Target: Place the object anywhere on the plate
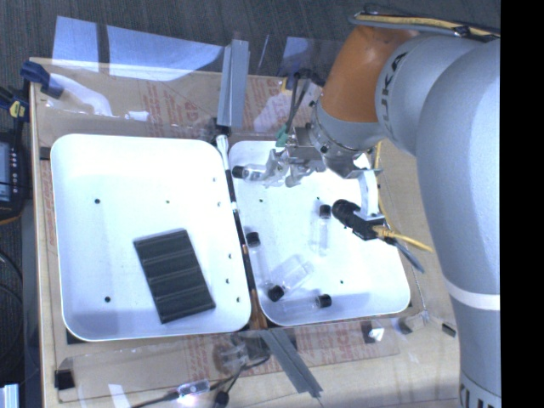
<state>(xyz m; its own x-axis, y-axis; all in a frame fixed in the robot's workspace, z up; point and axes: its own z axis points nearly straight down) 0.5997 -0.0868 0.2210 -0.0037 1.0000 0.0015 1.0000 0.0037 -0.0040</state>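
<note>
You will find the objects for this task, several small clear vials with dark caps, all lying in the right bin (374,279). The largest vial (291,274) lies tilted near the bin's near edge, with its cap toward the divider. A smaller one (323,300) rests just right of it, against the near wall. Another vial (252,239) sits close to the left wall, and a slim one (322,214) lies toward the middle of the bin. One more vial (241,172) lies at the far left corner, just beside the gripper (289,164); you cannot tell from this view whether it touches the claw. You likewise cannot tell whether the claw is spread or pressed together, as the metal parts blur into one another. The plate (174,274), a dark ribbed rectangle, lies flat in the near half of the left bin (127,185), turned at a slant and well apart from every vial. The arm (442,100) reaches in from the right, its orange band (357,70) above the far edge of the right bin. Both bins rest side by side on the bench (85,117).
</note>
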